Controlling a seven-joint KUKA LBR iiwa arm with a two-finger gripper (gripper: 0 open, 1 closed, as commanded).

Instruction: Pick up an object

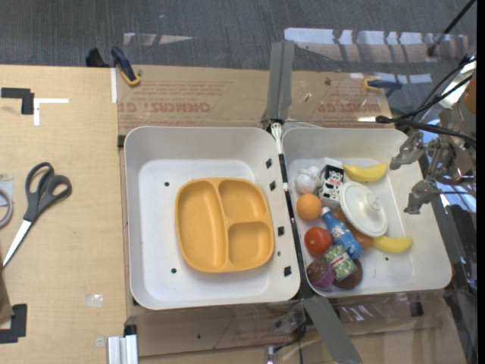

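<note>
The right bin holds a heap of small items: a yellow banana at the back, a second banana near the front, and a round white lid between them. To their left lie an orange ball, a red tomato, a blue bottle, a black-and-white carton and a purple bunch. My gripper hangs over the bin's right side, right of the lid and the back banana. It is open with nothing between its fingers.
In the left bin lies a yellow divided plate. Scissors rest on the wooden bench at far left. A grey divider bar rises behind the bins' shared wall. Cables and arm hardware crowd the right edge.
</note>
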